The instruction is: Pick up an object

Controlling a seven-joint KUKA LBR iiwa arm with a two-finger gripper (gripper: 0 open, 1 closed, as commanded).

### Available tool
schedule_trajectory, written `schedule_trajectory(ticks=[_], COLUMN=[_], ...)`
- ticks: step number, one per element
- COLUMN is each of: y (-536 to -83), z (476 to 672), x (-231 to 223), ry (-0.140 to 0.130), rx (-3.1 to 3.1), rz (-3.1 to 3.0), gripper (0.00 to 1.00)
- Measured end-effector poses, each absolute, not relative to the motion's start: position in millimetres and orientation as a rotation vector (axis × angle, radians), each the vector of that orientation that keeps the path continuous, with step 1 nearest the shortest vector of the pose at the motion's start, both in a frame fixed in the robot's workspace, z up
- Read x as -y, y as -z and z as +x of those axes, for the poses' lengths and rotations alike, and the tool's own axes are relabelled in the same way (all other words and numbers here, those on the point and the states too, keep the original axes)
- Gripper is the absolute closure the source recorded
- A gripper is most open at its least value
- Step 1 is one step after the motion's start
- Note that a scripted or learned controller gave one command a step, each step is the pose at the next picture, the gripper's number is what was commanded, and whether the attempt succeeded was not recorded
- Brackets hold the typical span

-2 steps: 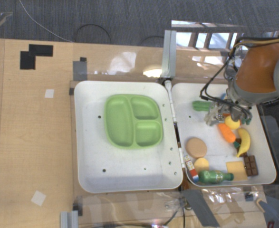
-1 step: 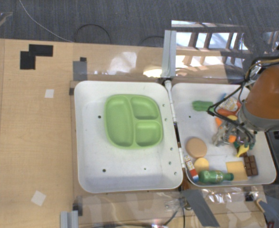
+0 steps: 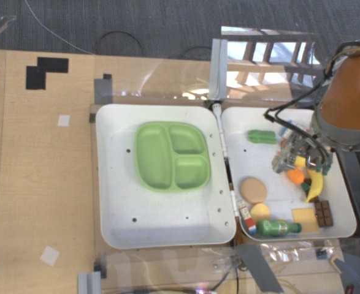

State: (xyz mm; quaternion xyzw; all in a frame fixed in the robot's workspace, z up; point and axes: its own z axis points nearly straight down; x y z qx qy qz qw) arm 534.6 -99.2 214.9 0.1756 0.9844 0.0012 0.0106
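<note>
Looking down at a slant on a wooden bench carrying two white bins side by side. Seeing the grey arm (image 3: pixel 345 127) with its orange band (image 3: pixel 351 90) reaching in from the right, with a black cable (image 3: pixel 290 109) looping beside the wrist. Finding the gripper (image 3: pixel 301 161) hanging low inside the right bin (image 3: pixel 241 118), over its far right part. Not being able to tell whether it is spread or clenched, nor whether it is grasping anything, because the metal parts are blurring together there.

Going around from the gripper now. Noticing a small yellow piece (image 3: pixel 300 162) right at the gripper tip, partly hidden. Seeing an orange ball (image 3: pixel 296 176) just below the tip, very near or touching it. Seeing a banana (image 3: pixel 314 187) just beside the ball, toward the arm side, lying curved on the bin floor. Finding a green pickle (image 3: pixel 262 136) to the left of the gripper and a little farther back, apart from it. Finding a round tan cookie (image 3: pixel 253 190) left and nearer to the camera, with a lemon (image 3: pixel 260 211) just in front of it. Seeing a green bottle (image 3: pixel 278 227) lying on its side along the near wall, next to a yellow block (image 3: pixel 304 218) and a brown chocolate bar (image 3: pixel 324 213), all well in front of the gripper.

Seeing, well to the left of the gripper, the left bin (image 3: pixel 112 213) holding a green divided plate (image 3: pixel 167 156) lying flat in its middle.
</note>
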Motion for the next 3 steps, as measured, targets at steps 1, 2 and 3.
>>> schedule_trajectory(ticks=[1, 2, 3], y=[-265.5, -277.4, -106.9], z=[542.5, 593.4, 545.3], x=[25.4, 77.1, 108.7], ry=[-0.007, 0.0, 0.001], rx=[-3.078, -3.092, -3.101], rz=[0.558, 0.494, 0.271], gripper=[1.0, 1.0, 1.0])
